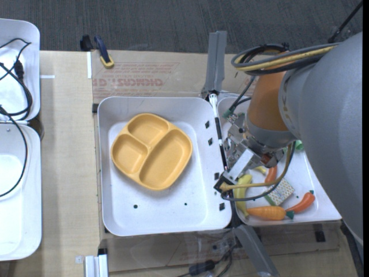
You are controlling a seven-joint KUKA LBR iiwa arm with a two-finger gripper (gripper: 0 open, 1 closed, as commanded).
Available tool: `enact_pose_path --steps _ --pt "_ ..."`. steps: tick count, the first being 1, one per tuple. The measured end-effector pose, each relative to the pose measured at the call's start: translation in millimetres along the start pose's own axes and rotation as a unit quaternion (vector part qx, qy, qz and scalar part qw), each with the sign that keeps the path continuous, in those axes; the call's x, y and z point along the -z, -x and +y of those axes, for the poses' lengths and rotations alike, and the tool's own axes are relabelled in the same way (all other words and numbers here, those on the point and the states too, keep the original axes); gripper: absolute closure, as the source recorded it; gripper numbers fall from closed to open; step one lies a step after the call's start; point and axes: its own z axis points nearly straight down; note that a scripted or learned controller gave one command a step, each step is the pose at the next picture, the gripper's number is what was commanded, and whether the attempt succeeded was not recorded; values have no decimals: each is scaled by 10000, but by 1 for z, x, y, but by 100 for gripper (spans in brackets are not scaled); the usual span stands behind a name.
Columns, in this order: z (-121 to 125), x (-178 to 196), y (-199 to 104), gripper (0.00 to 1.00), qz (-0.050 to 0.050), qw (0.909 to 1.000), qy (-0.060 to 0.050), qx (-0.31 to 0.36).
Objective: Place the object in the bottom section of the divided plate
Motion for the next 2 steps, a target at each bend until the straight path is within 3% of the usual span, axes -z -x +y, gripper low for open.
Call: enact_pose_path --steps 1,2 --pt "-48 -1 -69 100 1 9977 12 685" --pt "-40 0 -11 100 4 9796 8 2007"
